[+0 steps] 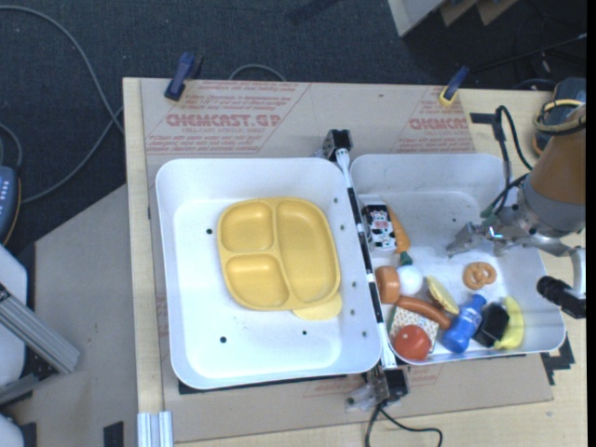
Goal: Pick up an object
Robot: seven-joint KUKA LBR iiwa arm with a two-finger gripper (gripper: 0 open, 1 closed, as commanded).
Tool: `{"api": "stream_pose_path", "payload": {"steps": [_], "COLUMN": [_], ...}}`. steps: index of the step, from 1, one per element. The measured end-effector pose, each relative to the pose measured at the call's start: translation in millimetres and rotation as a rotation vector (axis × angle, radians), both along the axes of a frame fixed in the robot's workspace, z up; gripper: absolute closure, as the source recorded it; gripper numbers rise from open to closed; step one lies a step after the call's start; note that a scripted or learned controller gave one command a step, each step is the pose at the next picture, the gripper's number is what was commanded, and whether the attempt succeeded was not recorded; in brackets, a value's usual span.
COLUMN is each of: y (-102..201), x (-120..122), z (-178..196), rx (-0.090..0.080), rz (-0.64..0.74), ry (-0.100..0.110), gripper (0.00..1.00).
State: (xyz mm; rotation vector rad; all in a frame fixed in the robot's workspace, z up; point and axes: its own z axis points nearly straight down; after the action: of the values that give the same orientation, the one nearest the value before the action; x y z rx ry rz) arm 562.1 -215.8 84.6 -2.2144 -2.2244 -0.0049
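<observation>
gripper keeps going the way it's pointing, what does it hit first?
The gripper points left and slightly down over the right bin. Straight on, it likely meets bare bin floor first, short of the egg and packet. Depth is unclear.

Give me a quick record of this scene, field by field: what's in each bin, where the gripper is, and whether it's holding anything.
left bin: yellow divided tray
right bin: pretzel, tomato, hot dog, blue bottle, banana, and other small toy items
clutter position: near and left part of the right bin
gripper: above the right bin, just past the pretzel
held object: none seen between the fingers
</observation>
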Motion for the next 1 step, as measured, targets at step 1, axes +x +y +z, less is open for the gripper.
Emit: {"api": "stream_pose_path", "payload": {"steps": [1], "y": [-4.3], "x": [-57.0], "z": [-0.6], "rx": [0.004], "rz": [-0.002], "ry": [0.004], "gripper": [0.00]}}
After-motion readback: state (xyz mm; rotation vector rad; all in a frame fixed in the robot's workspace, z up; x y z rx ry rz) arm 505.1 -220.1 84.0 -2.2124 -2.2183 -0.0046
